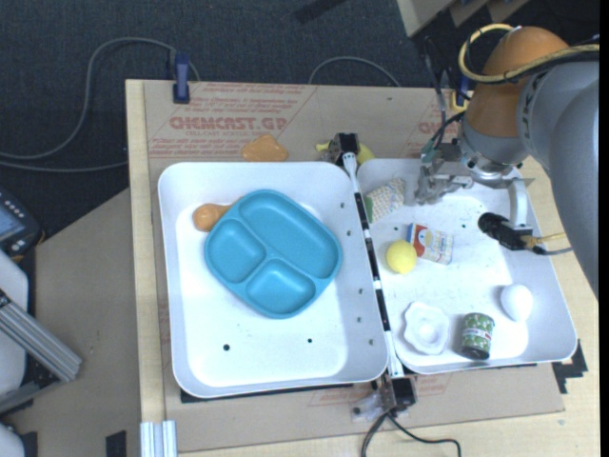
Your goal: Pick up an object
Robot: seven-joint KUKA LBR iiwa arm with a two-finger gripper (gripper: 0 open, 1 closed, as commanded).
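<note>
The end effector [430, 181] is seen low over the far part of the right bin [547, 284], just beside a pale mesh-like item [386, 198]; whether it is open or closed cannot be told. In that bin, a yellow ball [401, 256] lies beside a small printed carton [433, 243], with a white cup [424, 327], a green can [477, 334] and a white egg [517, 301] nearer the front. The left bin [190, 284] holds a blue divided plate [273, 252] and an orange item [206, 216].
</note>
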